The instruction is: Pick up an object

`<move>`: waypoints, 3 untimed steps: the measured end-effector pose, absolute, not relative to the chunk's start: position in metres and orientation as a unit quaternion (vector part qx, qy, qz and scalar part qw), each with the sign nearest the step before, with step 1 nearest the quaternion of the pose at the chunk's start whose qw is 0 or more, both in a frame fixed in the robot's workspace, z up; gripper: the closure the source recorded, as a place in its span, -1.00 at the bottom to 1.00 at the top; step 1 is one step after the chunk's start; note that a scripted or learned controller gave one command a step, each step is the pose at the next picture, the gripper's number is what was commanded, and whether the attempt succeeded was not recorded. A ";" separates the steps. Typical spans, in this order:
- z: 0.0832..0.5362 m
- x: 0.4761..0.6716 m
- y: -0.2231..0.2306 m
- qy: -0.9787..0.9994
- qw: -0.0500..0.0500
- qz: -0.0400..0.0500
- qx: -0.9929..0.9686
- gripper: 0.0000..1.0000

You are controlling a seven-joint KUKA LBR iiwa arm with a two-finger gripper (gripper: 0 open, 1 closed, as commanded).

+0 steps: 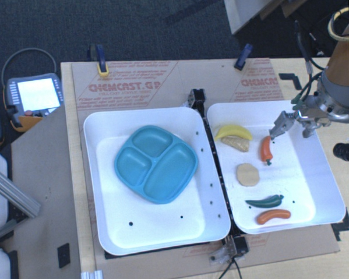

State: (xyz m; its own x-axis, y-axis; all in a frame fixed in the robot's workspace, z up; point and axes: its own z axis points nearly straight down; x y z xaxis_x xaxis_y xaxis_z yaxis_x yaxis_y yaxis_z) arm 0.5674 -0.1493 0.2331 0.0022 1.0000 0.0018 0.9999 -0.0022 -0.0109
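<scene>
Red chili pepper (pixel 266 149) lies in the right bin (pixel 316 175) just below and left of the pincer (pixel 291 125), not touching it. Pincer fingers (pixel 279 126) stand spread open and hold nothing (the banana (pixel 233 132) lies further to its left).

- The arm (pixel 339 69) reaches in from the right edge, its orange band above the grey wrist.
- The gripper (pixel 294 124) hangs low, fingers (pixel 279 127) spread apart with nothing between them.
</scene>
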 end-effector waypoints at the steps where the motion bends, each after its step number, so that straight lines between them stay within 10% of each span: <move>1: 0.239 0.570 -0.149 -0.707 0.000 0.000 -0.707 -1.00; 3: 0.131 0.569 -0.153 -0.707 0.001 0.001 -0.707 -1.00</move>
State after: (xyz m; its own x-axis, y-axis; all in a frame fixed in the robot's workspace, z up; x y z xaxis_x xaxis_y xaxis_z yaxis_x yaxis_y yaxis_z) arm 0.5694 -0.1528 0.1309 0.0005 1.0000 0.0008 1.0000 -0.0005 -0.0023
